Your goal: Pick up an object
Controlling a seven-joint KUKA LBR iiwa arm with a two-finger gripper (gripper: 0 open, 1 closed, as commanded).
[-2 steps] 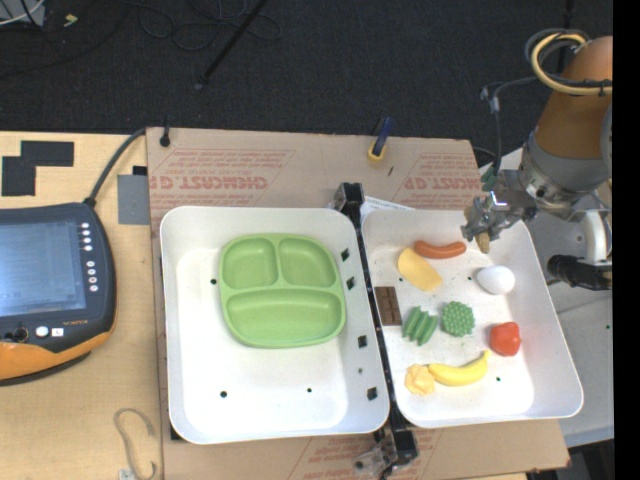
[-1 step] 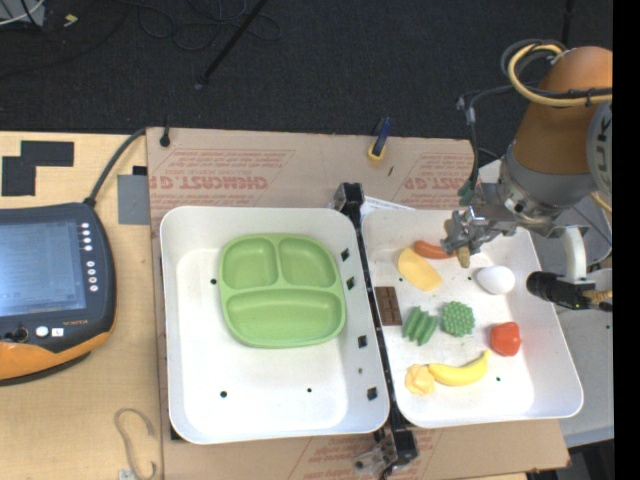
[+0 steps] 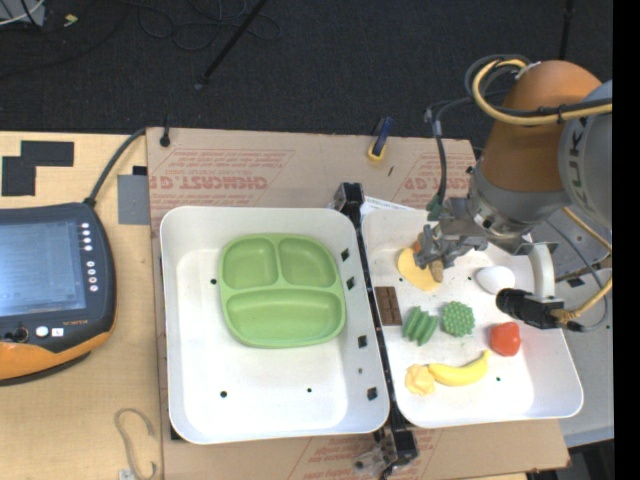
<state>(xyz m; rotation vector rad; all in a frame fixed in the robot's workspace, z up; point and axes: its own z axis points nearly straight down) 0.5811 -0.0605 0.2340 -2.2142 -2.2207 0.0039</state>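
A yellow toy food piece (image 3: 413, 269) lies at the right bin's (image 3: 560, 398) upper left, directly under the gripper (image 3: 432, 253); whether its fingers grasp it cannot be told. Nearby lie a green broccoli (image 3: 457, 318), banana (image 3: 458, 372) and tomato (image 3: 506, 338). The left bin (image 3: 190, 388) holds a green divided plate (image 3: 281, 290).

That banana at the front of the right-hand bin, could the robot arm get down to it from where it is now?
Probably yes. The banana lies in the open with nothing over it; the green pieces and tomato lie close by but apart from it. The gripper sits further back over a yellow piece.
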